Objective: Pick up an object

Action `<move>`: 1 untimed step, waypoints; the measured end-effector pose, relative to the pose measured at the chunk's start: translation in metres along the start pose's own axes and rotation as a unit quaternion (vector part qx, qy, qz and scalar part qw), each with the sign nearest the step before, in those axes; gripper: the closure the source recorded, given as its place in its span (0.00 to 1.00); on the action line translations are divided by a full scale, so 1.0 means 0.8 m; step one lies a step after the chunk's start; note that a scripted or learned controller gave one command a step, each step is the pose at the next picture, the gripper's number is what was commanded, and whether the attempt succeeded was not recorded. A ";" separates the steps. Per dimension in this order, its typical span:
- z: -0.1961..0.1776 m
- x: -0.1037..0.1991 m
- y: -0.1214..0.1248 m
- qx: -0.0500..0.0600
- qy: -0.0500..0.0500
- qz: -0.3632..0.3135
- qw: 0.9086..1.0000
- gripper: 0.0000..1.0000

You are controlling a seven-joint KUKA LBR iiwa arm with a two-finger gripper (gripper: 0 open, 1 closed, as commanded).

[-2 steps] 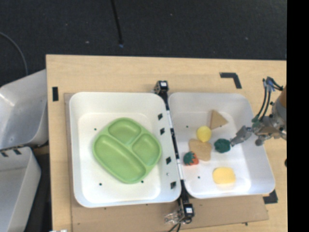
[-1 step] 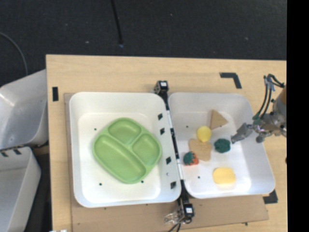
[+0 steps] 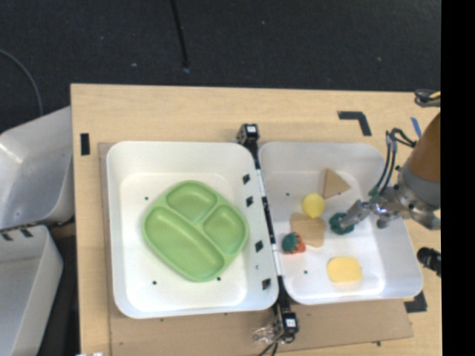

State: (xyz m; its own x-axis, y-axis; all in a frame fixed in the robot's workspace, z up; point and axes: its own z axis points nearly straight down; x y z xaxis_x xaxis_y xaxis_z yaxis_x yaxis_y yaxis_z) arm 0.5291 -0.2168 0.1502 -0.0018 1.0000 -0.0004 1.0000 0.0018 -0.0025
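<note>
A small dark green object (image 3: pixel 341 223) lies in the right bin (image 3: pixel 386 288), just beside a tan block (image 3: pixel 310 230) and right at the tip of the jaws (image 3: pixel 355 215); whether they are wide, narrow or gripping it, I cannot tell. Around it lie a yellow ball (image 3: pixel 313 205), a tan wedge (image 3: pixel 334 182), a red-and-green piece (image 3: pixel 292 243) and a yellow disc (image 3: pixel 344 270). The left bin (image 3: pixel 119 199) on the desk (image 3: pixel 185 110) holds a green divided plate (image 3: pixel 194 230).

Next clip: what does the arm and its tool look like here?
The arm enters from the right with an orange band, then a grey metallic wrist. Thin dark cables loop along its left side. The tool is a slim grey metal piece extending leftward from the wrist.
</note>
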 end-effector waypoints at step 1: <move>0.066 -0.001 -0.001 0.000 0.000 0.001 1.000 0.00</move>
State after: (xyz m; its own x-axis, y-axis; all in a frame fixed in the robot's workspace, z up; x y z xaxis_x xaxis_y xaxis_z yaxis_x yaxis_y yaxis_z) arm 0.5285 -0.2174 0.0977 0.0011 1.0000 -0.0003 1.0000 -0.0011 -0.0031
